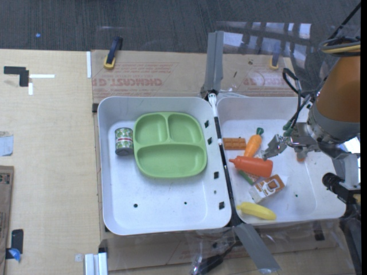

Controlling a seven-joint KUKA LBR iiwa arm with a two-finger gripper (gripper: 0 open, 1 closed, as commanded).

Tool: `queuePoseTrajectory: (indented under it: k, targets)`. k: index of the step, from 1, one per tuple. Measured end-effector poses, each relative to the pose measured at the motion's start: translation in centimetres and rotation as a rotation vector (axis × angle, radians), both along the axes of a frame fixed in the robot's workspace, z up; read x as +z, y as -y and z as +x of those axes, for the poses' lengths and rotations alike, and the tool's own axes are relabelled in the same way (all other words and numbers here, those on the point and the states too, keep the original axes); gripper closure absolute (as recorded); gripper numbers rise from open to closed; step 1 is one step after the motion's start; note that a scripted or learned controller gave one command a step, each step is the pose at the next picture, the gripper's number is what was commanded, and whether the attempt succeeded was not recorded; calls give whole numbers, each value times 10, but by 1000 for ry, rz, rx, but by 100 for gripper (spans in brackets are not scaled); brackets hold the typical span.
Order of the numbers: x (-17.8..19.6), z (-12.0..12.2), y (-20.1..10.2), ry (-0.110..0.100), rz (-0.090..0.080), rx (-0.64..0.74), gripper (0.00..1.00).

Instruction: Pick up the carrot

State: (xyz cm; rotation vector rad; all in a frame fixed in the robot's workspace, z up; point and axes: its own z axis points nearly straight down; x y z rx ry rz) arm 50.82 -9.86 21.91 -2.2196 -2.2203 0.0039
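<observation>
Carrot (253,144) lying in right bin (309,208), tip resting on red bottle (252,165) | tool (275,146) hovering just right, fingers parted, gripping nothing | advising: straddling orange body, avoiding bottle

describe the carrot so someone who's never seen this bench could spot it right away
Look in the right-hand white bin, near its left wall. The orange carrot with a green top lies tilted above the red ketchup bottle and right of the small orange sausage. Its green tip and tapered shape set it apart.
</observation>
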Motion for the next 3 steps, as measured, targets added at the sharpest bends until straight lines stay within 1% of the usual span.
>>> queuePoseTrajectory:
  k: [1, 2, 3]
  targets:
    - [-78, 57, -1, -1, 0, -174, 0]
    - [-125, 102, 13, 8, -1, -215, 0]
    - [-116, 102, 13, 7, 0, -215, 100]
